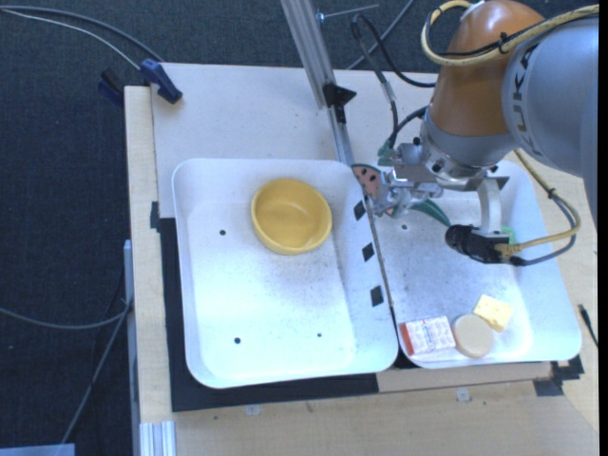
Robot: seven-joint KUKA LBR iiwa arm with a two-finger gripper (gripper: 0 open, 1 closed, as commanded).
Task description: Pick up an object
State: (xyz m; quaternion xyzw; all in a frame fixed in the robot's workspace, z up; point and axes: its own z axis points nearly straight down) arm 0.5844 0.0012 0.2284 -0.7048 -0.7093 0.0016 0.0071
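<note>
the gripper (394, 200) is hovering at the right bin's (532, 350) upper left corner, jaw state impossible to tell; the cheese wedge (492, 311) and round disc (473, 335) are sitting well below-right.

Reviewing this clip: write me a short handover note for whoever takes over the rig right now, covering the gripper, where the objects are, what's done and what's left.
Gripper: low over the upper left corner of the right bin, near the divider between the bins. Nothing visible between its fingers.
Objects: yellow bowl sits upright in the upper part of the left bin. In the right bin's lower part lie a red-and-white packet, a round beige disc touching it, and a yellow wedge just above the disc.
Done: no pick visible; every object lies in a bin.
Left: choose an object, close on it and lift. The three small items are apart from the gripper, lower in the same bin.
</note>
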